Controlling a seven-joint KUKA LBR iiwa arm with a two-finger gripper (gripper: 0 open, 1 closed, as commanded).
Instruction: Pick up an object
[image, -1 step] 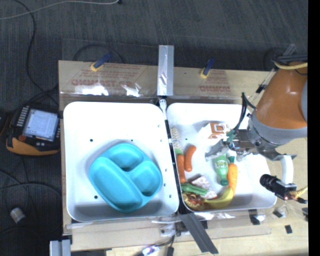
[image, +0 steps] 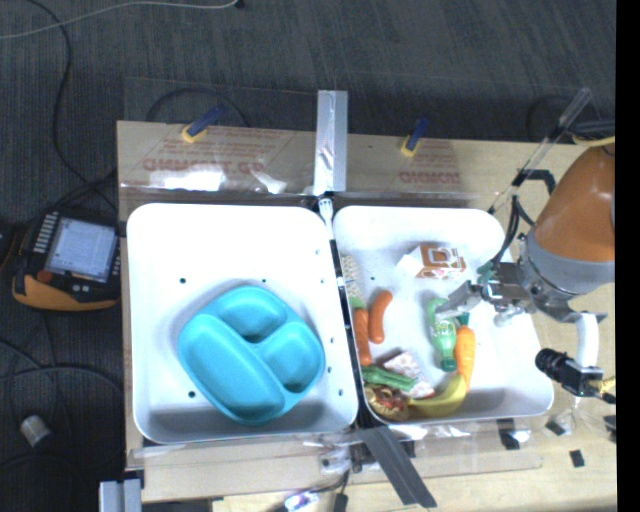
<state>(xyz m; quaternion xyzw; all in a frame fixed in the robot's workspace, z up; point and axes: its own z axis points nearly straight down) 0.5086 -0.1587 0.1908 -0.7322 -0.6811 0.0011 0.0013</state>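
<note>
While the grey pincer (image: 462, 297) hovers low in the right white bin (image: 520, 395), its grip unreadable, a green plastic bottle (image: 442, 337) lies just beneath, touching an orange carrot (image: 465, 350).

Robotics lab: bench (image: 470, 160), teach pendant (image: 70, 260), cables.

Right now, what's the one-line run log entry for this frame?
arm: over right bin | gripper: above green item and carrot, nothing seen held | left bin: blue tray

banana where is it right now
The banana lies in the right bin, near its front edge, just below the carrot and beside the pile of wrappers.
</note>
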